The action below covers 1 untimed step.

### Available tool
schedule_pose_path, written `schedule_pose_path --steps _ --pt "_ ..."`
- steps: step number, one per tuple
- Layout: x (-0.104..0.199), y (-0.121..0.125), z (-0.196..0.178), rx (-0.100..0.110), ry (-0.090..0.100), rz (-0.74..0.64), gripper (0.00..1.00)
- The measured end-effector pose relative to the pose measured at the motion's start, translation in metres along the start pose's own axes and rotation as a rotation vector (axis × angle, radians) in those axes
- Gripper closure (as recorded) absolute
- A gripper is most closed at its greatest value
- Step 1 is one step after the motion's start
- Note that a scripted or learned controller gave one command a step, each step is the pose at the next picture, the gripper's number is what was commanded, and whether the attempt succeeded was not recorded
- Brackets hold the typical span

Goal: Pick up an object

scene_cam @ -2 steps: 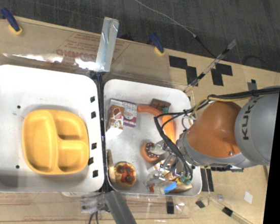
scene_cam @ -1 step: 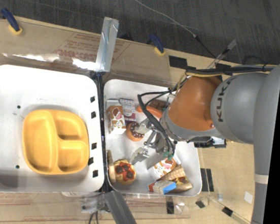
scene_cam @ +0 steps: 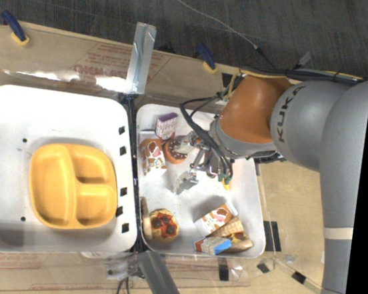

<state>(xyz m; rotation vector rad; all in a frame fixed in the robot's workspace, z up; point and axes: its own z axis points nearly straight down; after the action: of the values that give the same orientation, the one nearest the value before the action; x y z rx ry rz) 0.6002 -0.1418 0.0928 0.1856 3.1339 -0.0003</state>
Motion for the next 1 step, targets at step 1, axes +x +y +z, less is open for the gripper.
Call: schedule_pose_path --steps 1 --pt "-0.0329 -0.0228 -0.0004 0.0 0.0 -0.007 0.0"
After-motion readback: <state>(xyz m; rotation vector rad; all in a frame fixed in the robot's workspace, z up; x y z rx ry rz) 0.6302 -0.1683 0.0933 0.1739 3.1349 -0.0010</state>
